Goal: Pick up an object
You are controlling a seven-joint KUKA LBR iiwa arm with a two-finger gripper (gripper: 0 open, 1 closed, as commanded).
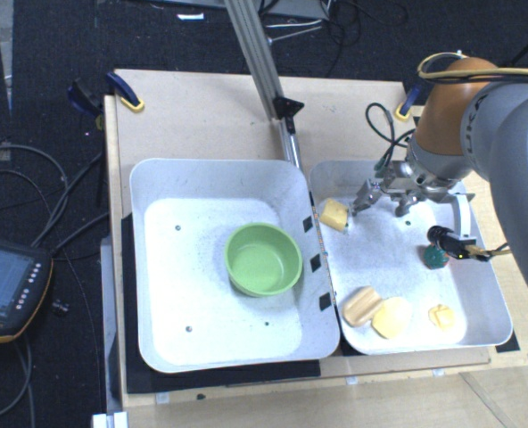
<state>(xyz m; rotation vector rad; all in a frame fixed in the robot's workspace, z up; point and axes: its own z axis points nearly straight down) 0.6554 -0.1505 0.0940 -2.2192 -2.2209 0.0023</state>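
Toward the back-left corner of the right bin point(478, 279) lies a yellow block point(334, 215), just to the camera-left of the gripper point(384, 196); nothing sits between its fingers; whether they are spread or pressed together cannot be told.

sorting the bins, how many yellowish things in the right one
4: a block at the left wall near the gripper, a tan piece, a round one beside it, a small one front right.
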